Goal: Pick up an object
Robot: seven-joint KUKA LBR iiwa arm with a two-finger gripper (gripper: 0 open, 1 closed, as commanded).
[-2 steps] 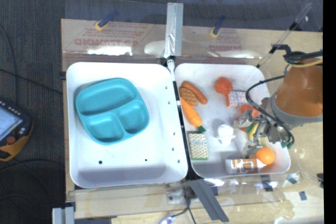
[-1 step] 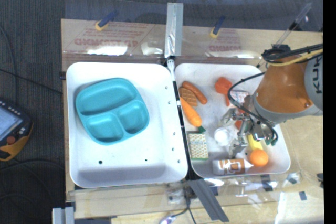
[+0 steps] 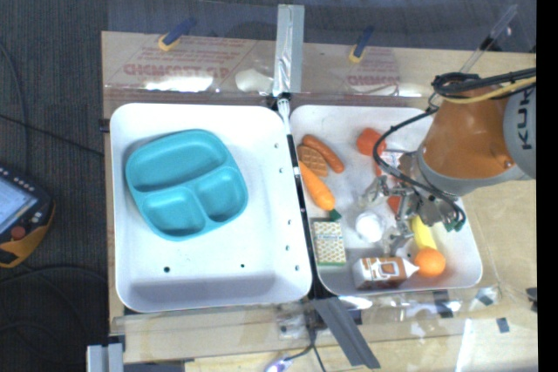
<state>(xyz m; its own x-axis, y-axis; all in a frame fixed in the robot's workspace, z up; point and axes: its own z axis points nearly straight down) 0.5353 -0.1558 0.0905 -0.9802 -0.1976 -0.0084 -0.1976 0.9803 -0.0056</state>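
Nearest the lens, a carton (image 3: 384, 272) and an orange (image 3: 430, 262) were seen in the right bin (image 3: 342, 119); the gripper (image 3: 403, 206) was lowered beside a white ball (image 3: 370, 227), jaw state indiscernible.

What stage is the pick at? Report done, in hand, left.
Done: the arm has reached into the right bin, and the gripper hangs low among the objects, near the white ball and the banana.
In hand: nothing can be seen between its fingers.
Left: grasping and lifting one object. The carrot, orange and carton lie in the bin.
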